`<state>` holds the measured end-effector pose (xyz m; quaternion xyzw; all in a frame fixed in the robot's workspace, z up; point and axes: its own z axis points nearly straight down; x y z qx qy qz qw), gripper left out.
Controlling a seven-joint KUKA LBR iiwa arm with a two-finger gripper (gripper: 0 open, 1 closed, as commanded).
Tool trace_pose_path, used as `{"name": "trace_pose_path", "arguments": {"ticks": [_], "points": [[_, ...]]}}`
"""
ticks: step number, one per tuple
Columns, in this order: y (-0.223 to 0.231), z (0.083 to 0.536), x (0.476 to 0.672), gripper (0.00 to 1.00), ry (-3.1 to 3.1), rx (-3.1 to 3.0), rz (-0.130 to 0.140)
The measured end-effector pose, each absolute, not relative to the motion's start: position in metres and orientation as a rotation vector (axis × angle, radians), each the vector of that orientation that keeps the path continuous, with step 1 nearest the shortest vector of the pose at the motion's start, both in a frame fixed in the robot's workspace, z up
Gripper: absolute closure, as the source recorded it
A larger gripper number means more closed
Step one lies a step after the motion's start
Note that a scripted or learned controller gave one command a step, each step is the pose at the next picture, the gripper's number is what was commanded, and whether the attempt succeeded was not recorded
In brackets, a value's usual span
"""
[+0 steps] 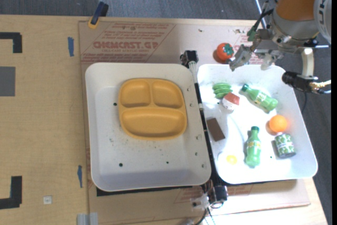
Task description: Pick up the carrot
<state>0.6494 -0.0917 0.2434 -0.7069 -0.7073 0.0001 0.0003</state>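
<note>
No object here has a clear carrot shape. The closest candidates are an orange rounded item (277, 124) at the right side of the right bin (303, 166), and a red-orange piece with a green top (223, 51) lying on the bench just outside that bin's far left corner. My gripper (253, 62) hangs over the right bin's far edge, just right of the red-orange piece and apart from it. Its fingers are spread, so it is open, with nothing between them.
The right bin also holds two green bottles (259, 97) (253, 146), a green can (285, 145), green pods (221, 88), a red-and-white piece (230, 101), a brown block (215, 129) and a small yellow piece (231, 158). A yellow divided plate (152, 108) lies in the left bin (100, 155).
</note>
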Motion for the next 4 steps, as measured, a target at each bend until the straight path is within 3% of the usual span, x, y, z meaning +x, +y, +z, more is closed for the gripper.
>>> {"name": "trace_pose_path", "arguments": {"ticks": [1,2,3,4], "points": [[-0.001,0.234,0.633,0.00,-1.847,-2.537,0.003],[0.044,0.184,0.594,0.00,-1.848,-2.537,0.004],[0.037,0.184,0.548,0.00,-1.310,-2.851,0.006],[0.037,0.194,0.548,1.00,-1.311,-2.850,0.004]]}}
